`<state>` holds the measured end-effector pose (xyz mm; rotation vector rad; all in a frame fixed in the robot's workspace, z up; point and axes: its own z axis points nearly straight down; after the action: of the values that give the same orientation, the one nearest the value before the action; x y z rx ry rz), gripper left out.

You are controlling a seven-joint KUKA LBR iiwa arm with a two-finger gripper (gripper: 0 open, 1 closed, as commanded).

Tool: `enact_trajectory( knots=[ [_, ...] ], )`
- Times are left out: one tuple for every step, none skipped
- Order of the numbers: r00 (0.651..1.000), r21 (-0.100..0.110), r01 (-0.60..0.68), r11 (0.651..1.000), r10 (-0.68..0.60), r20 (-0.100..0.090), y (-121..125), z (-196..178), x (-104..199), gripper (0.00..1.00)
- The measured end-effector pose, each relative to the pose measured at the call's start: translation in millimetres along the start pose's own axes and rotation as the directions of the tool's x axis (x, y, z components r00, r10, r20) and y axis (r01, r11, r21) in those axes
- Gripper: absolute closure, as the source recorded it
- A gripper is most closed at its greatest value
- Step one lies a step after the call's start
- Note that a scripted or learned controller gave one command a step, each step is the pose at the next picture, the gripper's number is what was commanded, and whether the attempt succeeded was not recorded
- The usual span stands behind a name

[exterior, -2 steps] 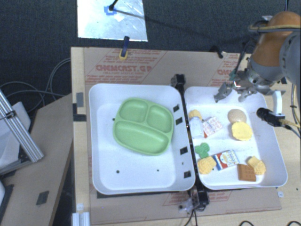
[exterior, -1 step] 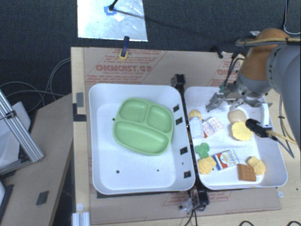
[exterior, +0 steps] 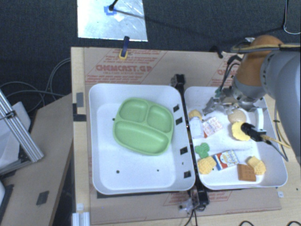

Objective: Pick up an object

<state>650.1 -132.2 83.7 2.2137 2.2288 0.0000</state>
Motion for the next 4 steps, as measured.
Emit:
enact_trajectory(
  knots=[
    [1.0, -0.005, 0.002, 1.0, -0.002, 0.001, 1.6, -12.8, 0.0, 1.0],
    [1.0, -0.006, -0.002, 1.0, 0.002, 0.001, 3.5, -56.8, 0.4, 1.0],
    [1.0, -0.009, 0.0, 1.0, 0.0, 0.001, 15.8, -113.9, 1.8, 1.0],
    [1.0, -0.005, -0.001, 1.0, 0.001, 0.0, 17.1, -143.2, 1.9, 1.0]
  ],
)
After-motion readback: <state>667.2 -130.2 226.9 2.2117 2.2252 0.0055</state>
